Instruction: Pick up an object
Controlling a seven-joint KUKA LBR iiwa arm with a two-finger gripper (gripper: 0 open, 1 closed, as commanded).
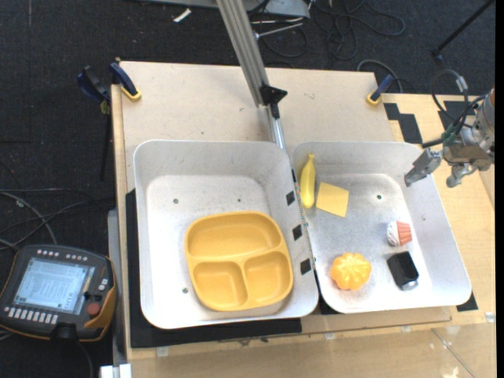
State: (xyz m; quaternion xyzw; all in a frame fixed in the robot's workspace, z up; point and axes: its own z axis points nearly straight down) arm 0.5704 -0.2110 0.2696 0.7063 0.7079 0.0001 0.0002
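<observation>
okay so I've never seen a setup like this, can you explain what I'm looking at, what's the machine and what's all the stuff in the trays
One camera looks down at a slant on a bench with two shallow white bins. The machine is a robot arm entering from the right; its end effector, two fingers spread open, hovers over the right bin's edge, holding nothing. That bin contains a banana, a yellow block, an orange toy fruit, a small black object and a small red-and-white object. The left bin holds a yellow divided tray.

You see: gripper (439, 172) | grey metal, two slim dark-tipped fingers (415, 172) | thin black cables looping above its wrist
</observation>
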